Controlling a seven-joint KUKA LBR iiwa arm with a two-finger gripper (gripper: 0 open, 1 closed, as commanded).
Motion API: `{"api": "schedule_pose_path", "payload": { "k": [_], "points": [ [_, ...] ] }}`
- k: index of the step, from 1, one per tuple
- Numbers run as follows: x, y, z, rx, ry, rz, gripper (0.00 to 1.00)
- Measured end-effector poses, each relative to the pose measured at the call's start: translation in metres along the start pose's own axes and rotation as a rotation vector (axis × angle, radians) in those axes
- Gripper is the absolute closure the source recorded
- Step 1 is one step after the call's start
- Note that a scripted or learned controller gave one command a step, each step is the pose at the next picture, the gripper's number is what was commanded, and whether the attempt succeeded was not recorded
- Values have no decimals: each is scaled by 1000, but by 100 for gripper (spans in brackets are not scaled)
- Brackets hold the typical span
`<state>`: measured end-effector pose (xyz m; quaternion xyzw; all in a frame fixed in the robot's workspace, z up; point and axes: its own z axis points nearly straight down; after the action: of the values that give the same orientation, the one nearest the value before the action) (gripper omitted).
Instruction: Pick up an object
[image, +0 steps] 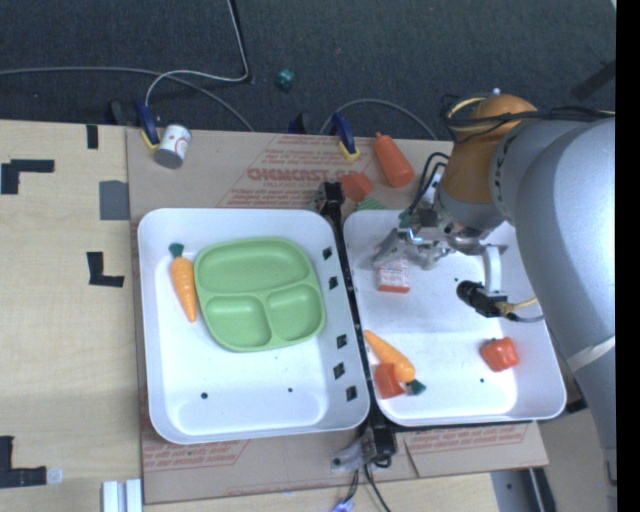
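Pick status, for you: not done | claw (412, 240) low in right bin (530, 400), just above small packet (393, 279) | claw state: cannot tell | lift remains.

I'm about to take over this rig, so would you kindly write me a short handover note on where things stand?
Gripper: low in the right bin, above a small orange-and-white packet; nothing visibly held.
Right bin also holds: carrot, red block, red piece.
Left bin: green divided plate, second carrot.
Done: nothing lifted.
Left: grasp and raise one object, probably the packet.
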<state>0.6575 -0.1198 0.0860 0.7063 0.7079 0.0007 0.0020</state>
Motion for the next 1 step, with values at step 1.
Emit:
{"api": "schedule_pose_path", "payload": {
  "k": [1],
  "points": [
    [25, -27, -1, 5, 1, 1, 0]
  ]
}}
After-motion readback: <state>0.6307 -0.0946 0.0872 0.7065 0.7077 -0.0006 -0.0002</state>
